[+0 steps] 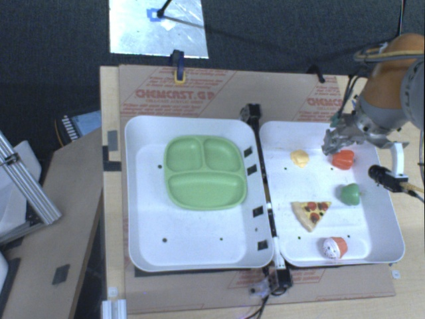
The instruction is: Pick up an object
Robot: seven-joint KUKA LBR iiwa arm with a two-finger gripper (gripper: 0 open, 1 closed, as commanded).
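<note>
red-orange toy (343, 159) sits in the right bin (385, 244), upper right area, touching or just under the gripper (334, 141). finger state: cannot tell, blurred and seen from above. risk: gripper looks offset to the toy's upper left, so closing could clip its edge and push it toward the green toy (350, 193) or the bin wall. toy is roundish, long axis roughly left-right, no clear pointing end. yellow piece (300, 157) nearby left; pizza slice (311, 212) well apart.

Red print reading "CHEMCAST GS" ran along the far edge of the brown protective sheet (199, 88) covering the surface, partly repeated near its far right corner.
</note>
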